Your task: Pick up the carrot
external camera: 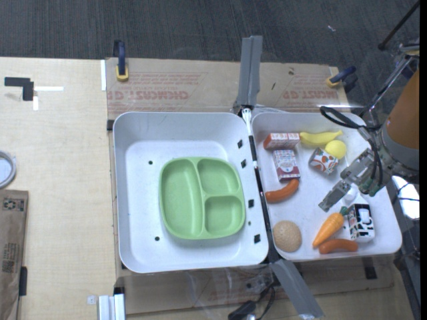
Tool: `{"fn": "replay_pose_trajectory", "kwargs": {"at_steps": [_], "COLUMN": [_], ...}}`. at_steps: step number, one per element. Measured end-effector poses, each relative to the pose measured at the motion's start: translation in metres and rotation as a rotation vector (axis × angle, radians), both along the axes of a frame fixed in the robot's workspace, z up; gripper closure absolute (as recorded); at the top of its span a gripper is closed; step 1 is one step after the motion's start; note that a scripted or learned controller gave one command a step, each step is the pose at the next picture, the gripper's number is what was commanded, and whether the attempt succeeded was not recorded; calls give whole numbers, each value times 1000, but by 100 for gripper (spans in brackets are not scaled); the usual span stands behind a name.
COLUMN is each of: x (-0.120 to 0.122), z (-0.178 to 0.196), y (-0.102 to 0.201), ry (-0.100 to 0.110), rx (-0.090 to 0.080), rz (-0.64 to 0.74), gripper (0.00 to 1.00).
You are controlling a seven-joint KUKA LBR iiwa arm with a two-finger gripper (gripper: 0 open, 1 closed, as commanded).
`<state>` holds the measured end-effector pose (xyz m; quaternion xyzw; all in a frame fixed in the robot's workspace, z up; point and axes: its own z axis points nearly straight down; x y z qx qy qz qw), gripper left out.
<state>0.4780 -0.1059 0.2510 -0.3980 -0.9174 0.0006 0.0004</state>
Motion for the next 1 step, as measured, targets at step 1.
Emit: {"fn": "replay_pose_trajectory", "kwargs": {"at_steps": [1], "x": [41], "z": [-159], "y": [-39], "ry": [-2], "rx": [0], "rz": [-71], "gripper": [0]}}
